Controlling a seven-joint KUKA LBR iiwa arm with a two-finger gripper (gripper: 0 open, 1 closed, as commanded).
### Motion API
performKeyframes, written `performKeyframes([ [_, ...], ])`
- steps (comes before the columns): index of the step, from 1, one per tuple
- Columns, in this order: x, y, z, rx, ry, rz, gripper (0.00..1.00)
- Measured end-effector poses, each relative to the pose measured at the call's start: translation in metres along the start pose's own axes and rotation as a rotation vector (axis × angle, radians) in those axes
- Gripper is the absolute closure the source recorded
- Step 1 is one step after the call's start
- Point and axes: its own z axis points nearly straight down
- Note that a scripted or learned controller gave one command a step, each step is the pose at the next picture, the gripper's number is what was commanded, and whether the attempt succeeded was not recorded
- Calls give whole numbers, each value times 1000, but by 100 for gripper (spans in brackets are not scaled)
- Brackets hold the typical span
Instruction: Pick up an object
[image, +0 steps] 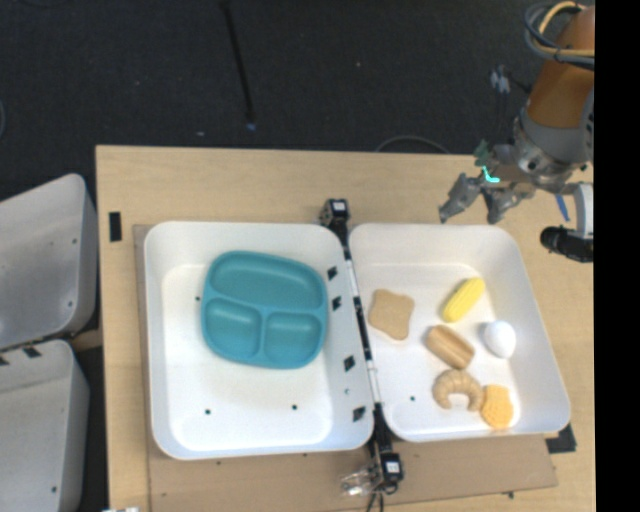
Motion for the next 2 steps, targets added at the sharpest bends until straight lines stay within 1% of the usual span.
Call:
performKeyframes([
  [1, 0, 0, -1, -2, 0, 0, 0],
  [2, 8, 2, 54, 3, -1, -2, 0],
])
